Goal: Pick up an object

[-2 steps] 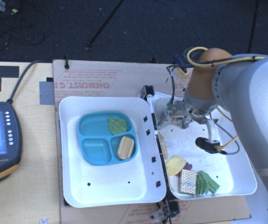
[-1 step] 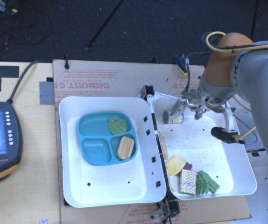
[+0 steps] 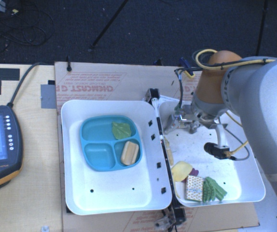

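Grey arm (image 3: 254,105) hangs over the right bin (image 3: 247,197), jaws' state unclear. Yellow piece (image 3: 181,170), patterned packet (image 3: 194,188), green toy (image 3: 212,189) lie near its front.

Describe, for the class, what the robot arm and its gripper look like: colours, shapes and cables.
The arm is thick, rounded and light grey, with an orange band above the wrist. Yellow and dark cables loop around the wrist. The gripper is a small metallic assembly; a black part on a cable hangs beside it.
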{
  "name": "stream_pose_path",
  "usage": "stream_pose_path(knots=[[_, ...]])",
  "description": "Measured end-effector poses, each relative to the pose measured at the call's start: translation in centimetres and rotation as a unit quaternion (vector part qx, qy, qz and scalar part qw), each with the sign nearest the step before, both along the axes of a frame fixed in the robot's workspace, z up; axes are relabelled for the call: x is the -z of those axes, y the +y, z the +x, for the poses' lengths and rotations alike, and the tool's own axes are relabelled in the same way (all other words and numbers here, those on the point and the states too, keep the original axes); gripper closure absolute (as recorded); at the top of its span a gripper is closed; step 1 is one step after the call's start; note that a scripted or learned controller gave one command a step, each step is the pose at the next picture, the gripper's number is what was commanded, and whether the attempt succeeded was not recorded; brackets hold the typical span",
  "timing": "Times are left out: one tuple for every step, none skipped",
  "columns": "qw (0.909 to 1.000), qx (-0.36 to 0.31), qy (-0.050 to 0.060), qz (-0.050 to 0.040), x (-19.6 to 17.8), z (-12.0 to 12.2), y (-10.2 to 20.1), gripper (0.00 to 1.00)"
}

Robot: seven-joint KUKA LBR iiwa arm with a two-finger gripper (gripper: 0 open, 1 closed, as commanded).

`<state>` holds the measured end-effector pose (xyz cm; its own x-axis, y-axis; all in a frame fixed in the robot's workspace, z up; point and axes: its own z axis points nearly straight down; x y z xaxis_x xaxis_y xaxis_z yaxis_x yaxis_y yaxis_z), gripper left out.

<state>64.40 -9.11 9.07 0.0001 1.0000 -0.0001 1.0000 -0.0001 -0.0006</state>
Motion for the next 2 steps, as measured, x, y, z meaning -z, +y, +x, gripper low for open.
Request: stream_pose_path(knots=[[1.0,0.0,0.002,0.0003,0.3,-0.1,0.8,0.0],[1.0,0.0,0.001,0.0003,-5.0,-0.1,-2.8,0.0]])
